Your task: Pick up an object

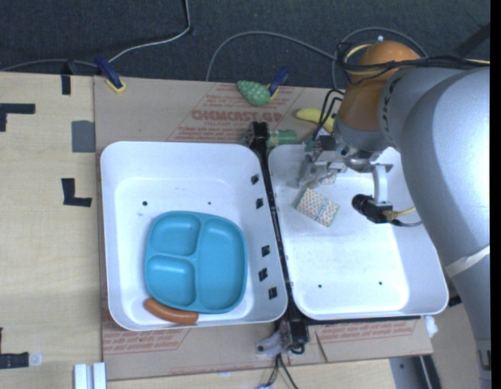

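Observation:
A small checked white pad lies in the right bin, near its far left part. My gripper hangs just behind and above the pad, close to it, with the grey arm and its orange band rising to the right. The pad rests on the bin floor. In the left bin sits a blue divided plate, and an orange sausage-shaped toy lies against the plate's near edge.
Behind the bins, on the cardboard, lie a green object, a yellow object and a blue clamp. A black divider runs between the bins. The arm's bulk covers the right bin's far right corner.

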